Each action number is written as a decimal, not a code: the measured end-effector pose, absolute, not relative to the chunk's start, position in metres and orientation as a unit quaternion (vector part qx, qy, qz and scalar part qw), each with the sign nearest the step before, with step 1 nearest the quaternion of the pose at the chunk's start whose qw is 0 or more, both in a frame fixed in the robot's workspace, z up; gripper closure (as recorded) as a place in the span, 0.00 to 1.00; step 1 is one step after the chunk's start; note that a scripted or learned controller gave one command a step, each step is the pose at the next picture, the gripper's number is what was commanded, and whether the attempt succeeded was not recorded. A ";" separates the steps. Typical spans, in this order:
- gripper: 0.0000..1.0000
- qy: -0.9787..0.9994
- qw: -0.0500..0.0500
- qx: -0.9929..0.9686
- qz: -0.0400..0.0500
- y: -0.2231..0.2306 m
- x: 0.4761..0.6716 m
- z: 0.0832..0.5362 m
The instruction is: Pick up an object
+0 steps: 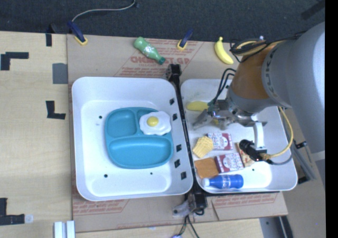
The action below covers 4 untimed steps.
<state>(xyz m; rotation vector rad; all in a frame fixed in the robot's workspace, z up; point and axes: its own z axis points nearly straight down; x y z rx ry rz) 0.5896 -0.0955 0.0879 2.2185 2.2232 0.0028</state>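
Note:
My gripper [210, 121] hangs low over the back left part of the right bin [280, 179]. Its two grey fingers are spread open with nothing between them. A yellow banana-like piece [196, 106] lies just behind the fingertips, near the bin's left wall. In front of the gripper lie a yellow waffle-patterned piece [202, 146], a red and white packet [219, 141], a second such packet [228, 162], a brown cracker [206, 167] and a blue bottle [224, 181] on its side. The arm's wrist hides part of the bin's right half.
The left bin [87, 126] holds a blue divided plate [132, 150] with a toy fried egg [154, 123] on its rim. Outside the bins, a green bottle [148, 50] and a yellow banana [223, 52] lie on the cardboard at the back.

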 end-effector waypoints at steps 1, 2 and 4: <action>0.00 0.707 0.002 0.707 0.001 -0.115 0.551 0.087; 0.00 0.708 0.002 0.706 0.002 -0.094 0.613 0.086; 1.00 0.708 0.002 0.706 0.000 -0.096 0.669 0.096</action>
